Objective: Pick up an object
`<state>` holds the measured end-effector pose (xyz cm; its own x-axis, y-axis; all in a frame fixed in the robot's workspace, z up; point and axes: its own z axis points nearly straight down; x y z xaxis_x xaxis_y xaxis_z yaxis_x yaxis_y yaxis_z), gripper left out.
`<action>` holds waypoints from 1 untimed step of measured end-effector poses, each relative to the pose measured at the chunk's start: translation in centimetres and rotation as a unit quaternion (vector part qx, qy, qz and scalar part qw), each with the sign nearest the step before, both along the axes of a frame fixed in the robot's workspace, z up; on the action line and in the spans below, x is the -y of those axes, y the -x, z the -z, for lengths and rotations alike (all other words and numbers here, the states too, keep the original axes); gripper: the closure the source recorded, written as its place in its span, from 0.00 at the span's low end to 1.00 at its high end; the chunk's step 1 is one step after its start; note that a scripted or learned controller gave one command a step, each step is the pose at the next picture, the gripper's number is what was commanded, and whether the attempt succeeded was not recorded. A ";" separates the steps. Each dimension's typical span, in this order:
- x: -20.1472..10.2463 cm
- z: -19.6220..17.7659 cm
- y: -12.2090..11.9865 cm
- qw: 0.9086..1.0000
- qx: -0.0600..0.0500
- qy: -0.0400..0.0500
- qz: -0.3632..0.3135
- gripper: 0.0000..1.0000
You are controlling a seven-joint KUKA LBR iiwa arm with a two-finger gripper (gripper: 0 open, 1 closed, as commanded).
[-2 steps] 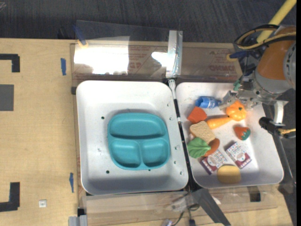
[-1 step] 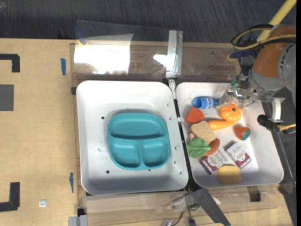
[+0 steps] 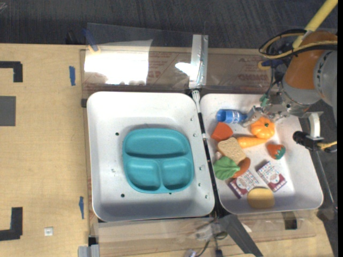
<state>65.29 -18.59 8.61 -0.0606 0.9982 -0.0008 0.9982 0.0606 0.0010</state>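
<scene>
My desk (image 3: 37,159) looks like matt raw wood. Both bins (image 3: 102,122) are smooth white plastic; the teal tray (image 3: 158,159) is glossy plastic, and the far sheet (image 3: 139,58) is clear, shiny film.

One camera looks down on me from above the bench (image 3: 37,143), fixed and slanted, taking in both white bins: the left bin (image 3: 102,159) and the right bin (image 3: 305,181). My arm (image 3: 308,74) enters from its right side.
</scene>
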 end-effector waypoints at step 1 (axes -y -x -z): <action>-0.1 -1.2 -0.2 1.000 0.002 0.001 -0.001 1.00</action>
<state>65.45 -18.49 9.79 -0.0632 0.9980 -0.0024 0.9980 0.0632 0.0053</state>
